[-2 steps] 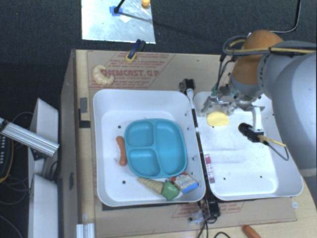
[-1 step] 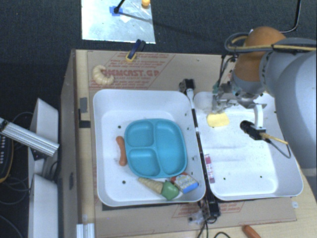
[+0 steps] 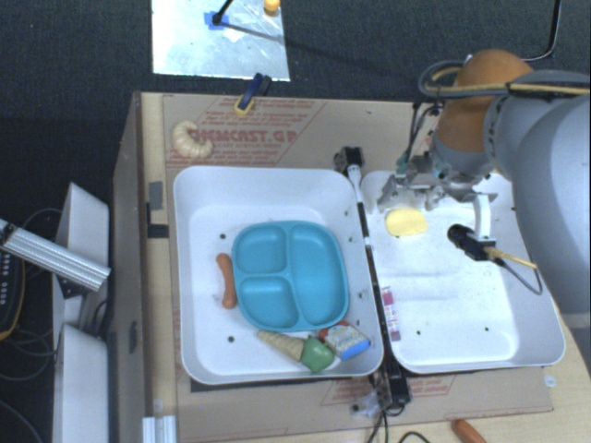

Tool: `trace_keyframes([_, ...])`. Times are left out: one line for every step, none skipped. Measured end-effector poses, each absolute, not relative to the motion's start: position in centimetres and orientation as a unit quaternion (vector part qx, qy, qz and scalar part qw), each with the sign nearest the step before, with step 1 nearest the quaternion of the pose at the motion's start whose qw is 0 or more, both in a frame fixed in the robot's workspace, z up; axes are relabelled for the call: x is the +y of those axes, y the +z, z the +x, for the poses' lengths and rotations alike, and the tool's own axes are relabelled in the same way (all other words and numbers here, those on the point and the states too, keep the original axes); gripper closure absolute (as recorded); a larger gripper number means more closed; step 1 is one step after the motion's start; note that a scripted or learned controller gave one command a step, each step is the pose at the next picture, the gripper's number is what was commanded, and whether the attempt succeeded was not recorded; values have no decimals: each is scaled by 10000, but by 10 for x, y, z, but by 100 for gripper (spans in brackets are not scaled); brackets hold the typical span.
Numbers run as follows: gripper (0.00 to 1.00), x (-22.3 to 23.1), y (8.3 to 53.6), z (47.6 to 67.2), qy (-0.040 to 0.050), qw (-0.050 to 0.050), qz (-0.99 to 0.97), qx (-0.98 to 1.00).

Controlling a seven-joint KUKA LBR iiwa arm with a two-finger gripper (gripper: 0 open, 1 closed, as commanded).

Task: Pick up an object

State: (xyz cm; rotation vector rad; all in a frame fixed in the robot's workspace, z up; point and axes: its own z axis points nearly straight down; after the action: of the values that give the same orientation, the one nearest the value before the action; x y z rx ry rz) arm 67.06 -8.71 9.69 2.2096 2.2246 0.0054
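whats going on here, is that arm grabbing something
The grey arm reaches into the right bin, and its hand hangs close over a pale yellow object near that bin's far left corner. The object seems to lie on the bin floor; nothing shows it as gripped. In the left bin, a blue divided plate and an orange sausage lie well away from the hand.

The left bin (image 3: pixel 199 212) and right bin (image 3: pixel 517 332) are white, the surface (image 3: pixel 319 153) tan with red lettering. A plate (image 3: pixel 291 275) is sky blue, a sausage (image 3: pixel 226 281) orange-brown, a block (image 3: pixel 317 355) green, and a lump (image 3: pixel 406 221) pale yellow.
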Motion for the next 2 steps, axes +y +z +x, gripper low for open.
trace_keyframes([0, -89, 85, 664, 4, 12, 7065, 7077])
trace_keyframes([100, -89, 98, 666, 24, 33, 7061, 7081])
